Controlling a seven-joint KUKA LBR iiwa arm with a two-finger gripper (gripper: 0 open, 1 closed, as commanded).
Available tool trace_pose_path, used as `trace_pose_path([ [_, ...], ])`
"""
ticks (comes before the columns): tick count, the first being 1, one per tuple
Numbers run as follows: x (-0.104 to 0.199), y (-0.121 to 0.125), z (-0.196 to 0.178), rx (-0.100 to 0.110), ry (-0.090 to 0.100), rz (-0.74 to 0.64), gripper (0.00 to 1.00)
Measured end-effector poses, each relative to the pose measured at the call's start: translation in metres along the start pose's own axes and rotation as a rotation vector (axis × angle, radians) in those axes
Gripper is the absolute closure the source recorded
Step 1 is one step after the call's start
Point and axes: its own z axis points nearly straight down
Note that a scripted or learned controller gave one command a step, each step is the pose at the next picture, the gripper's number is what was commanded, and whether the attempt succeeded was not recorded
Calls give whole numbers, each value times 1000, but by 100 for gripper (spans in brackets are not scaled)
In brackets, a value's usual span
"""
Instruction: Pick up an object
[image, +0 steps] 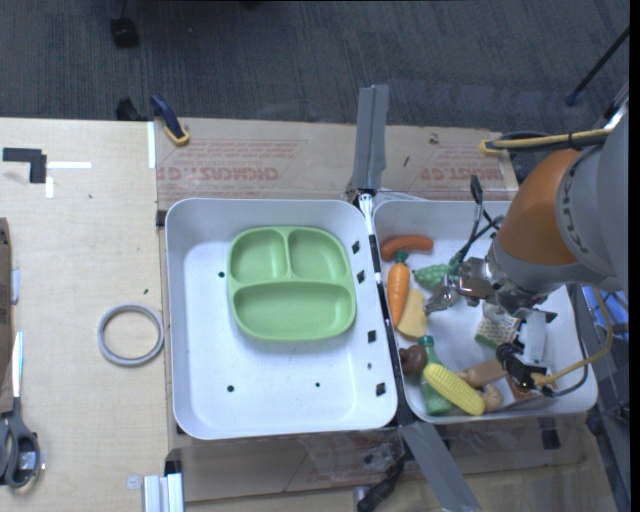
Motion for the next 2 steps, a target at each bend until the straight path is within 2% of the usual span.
trace_pose_path([
  [1,22,54,1,-1,-4,46,0],
  [2,21,54,-8,0,-5,43,100],
])
